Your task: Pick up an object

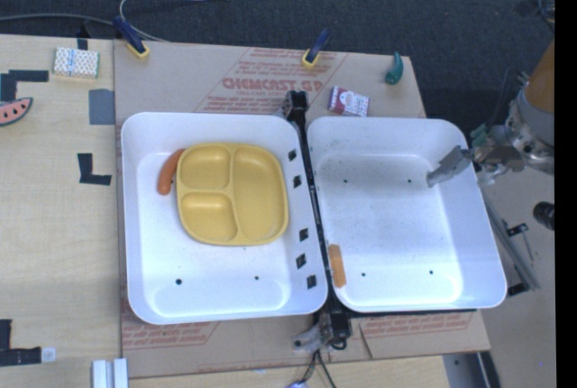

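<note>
A yellow divided plate [232,193] lies in the left bin [153,287]. An orange sausage-shaped piece [167,171] rests against the plate's left side. Another small orange piece [336,264] sits at the left wall of the right bin [451,287]. My gripper [448,166] hangs over the right bin's upper right rim, with one grey finger pointing left and down. Nothing is seen between its fingers.
Blue and yellow clamps [132,36] hold the cardboard sheet under the bins. A small red and white packet [347,101] lies behind the right bin, and a teal clip [395,68] sits near it. A black divider [302,188] runs between the bins.
</note>
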Controlling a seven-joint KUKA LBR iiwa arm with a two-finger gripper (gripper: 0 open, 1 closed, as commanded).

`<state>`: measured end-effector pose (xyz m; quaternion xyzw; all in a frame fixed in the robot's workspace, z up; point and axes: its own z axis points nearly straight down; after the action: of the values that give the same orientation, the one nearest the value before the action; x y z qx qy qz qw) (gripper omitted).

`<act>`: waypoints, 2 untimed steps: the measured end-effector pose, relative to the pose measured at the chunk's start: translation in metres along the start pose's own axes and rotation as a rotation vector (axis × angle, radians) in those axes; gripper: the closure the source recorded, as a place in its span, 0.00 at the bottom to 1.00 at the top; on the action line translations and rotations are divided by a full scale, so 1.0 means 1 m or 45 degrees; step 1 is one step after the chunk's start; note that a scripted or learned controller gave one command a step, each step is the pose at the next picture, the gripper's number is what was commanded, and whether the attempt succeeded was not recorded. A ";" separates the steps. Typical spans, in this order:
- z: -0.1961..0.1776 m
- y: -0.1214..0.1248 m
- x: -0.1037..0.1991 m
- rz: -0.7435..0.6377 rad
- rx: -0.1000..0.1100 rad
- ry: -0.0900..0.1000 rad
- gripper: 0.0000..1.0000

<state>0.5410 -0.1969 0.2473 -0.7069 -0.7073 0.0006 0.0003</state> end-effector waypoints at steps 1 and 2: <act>0.037 0.015 0.068 -0.002 0.001 0.002 0.00; 0.161 0.040 0.096 -0.002 -0.005 0.001 0.00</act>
<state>0.5812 -0.1013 0.0860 -0.7065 -0.7077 -0.0013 -0.0009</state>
